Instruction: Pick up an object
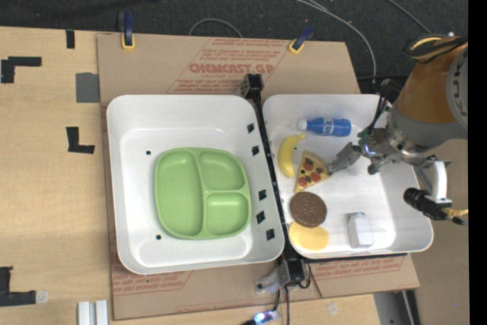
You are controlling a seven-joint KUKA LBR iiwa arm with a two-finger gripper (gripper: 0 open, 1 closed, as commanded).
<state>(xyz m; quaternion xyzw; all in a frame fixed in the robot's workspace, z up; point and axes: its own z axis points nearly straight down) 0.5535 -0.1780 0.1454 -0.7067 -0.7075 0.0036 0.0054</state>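
Observation:
The right bin (396,106) holds several small objects. A blue bottle (326,125) lies on its side near the back. A yellow banana (288,154) and a pizza slice (310,171) lie by the left wall. In front of them are a brown round cookie (308,209), a pale yellow piece (310,238) and a grey-white block (359,229). My gripper (356,164) hangs over the middle of this bin, just right of the pizza slice. It is open with nothing between its fingers; one dark finger (341,159) points toward the slice.
The left bin (129,125) holds a green divided plate (202,192). Black clips run along the wall between the two bins (262,164). The grey arm with its orange band (430,99) covers the right bin's far right side. Cardboard lies under both bins.

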